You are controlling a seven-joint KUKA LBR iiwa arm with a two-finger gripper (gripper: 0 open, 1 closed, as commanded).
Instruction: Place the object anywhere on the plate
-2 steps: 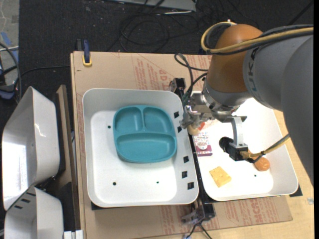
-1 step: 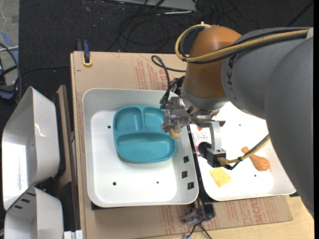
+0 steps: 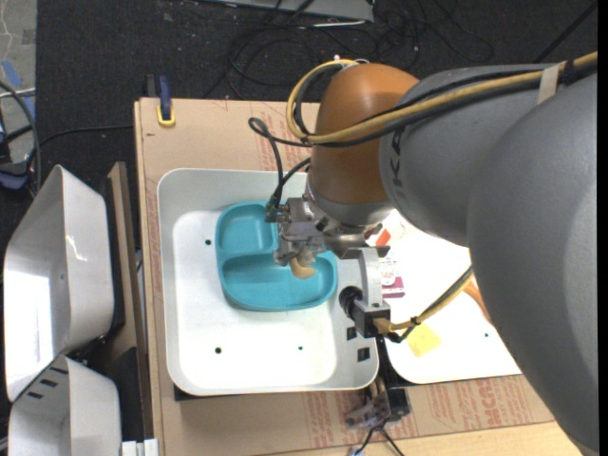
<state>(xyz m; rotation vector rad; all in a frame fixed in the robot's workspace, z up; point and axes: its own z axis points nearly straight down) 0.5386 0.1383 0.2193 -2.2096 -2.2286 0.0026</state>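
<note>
Pincer (image 3: 298, 257) clamped on a small tan object (image 3: 302, 270) above the teal divided plate (image 3: 256, 288).

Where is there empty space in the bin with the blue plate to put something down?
The white bin has bare floor along its near edge, below the blue plate, and a strip along its left wall. It is crowded at the plate's right side, where the gripper hangs with a small tan object at its tips.
</note>
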